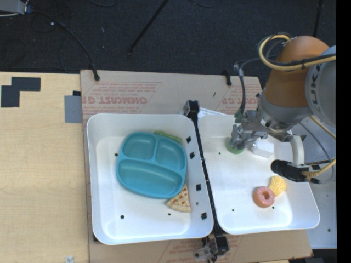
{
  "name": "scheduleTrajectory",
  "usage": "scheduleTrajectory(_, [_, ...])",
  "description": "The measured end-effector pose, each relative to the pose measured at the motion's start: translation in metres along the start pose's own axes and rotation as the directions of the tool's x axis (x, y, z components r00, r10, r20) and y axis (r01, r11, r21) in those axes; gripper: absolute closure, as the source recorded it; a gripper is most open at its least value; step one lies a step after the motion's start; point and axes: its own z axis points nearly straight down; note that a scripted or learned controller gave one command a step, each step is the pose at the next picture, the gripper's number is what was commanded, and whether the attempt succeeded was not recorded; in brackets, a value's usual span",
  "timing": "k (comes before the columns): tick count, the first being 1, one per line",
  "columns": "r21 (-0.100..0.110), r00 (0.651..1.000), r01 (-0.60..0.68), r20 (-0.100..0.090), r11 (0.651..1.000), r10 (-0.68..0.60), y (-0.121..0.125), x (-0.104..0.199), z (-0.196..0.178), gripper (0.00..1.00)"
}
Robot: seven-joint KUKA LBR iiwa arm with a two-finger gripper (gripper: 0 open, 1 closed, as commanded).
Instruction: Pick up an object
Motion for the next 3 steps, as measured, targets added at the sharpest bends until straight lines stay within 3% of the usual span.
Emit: scheduleTrajectory(3, [-0.003,1.000,0.001,0.000,1.000,-0.001,0.043,0.154,0.000,1.00])
